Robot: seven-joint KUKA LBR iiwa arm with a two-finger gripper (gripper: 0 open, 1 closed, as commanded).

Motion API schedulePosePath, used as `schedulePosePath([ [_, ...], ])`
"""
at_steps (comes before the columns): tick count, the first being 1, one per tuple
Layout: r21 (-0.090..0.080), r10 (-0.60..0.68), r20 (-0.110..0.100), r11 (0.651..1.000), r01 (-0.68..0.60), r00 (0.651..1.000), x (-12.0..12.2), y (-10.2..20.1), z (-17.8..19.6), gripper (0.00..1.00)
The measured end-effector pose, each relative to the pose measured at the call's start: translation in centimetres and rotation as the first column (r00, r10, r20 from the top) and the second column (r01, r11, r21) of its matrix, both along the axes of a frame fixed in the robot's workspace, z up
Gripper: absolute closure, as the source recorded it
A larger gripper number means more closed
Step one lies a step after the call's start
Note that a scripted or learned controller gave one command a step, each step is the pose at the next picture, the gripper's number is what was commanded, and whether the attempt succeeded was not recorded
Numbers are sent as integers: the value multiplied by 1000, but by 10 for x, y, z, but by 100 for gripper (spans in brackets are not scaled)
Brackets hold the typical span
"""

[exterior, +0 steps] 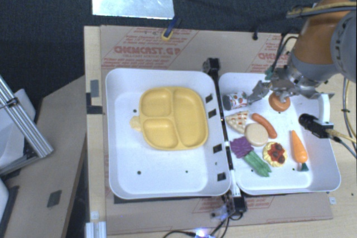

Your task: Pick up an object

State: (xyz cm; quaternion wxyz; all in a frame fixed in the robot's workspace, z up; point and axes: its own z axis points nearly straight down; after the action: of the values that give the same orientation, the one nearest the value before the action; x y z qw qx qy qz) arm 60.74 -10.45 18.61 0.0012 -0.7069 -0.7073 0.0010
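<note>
The right bin (330, 174) holds several toy foods. An orange round piece (279, 103) lies at its back, and my gripper (276, 91) hangs directly over it, very close. Whether it touches the piece is hidden by the wrist. To the left are a small can (235, 100) on its side, a pizza slice (238, 120), a red sausage (264, 125) and a tan bun (257, 134). Nearer the front lie purple grapes (241, 147), a green vegetable (257, 164), a small round pizza (274, 154) and a carrot (299, 146).
A yellow divided plate (170, 118) sits in the left bin (124, 175). A black part (313, 125) with a cable juts over the right bin's right side. The arm's orange band (326, 14) looms over the back right corner.
</note>
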Motion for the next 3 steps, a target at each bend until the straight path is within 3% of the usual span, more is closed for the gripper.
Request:
schedulePosePath([
  [1,1,0,-1,1000,0,1000,-5,2,-62,0],
  [2,-10,-1,27,1000,2,1000,2,-2,-94,0],
  [3,-5,-1,28,1000,1,1000,3,0,-82,100],
])
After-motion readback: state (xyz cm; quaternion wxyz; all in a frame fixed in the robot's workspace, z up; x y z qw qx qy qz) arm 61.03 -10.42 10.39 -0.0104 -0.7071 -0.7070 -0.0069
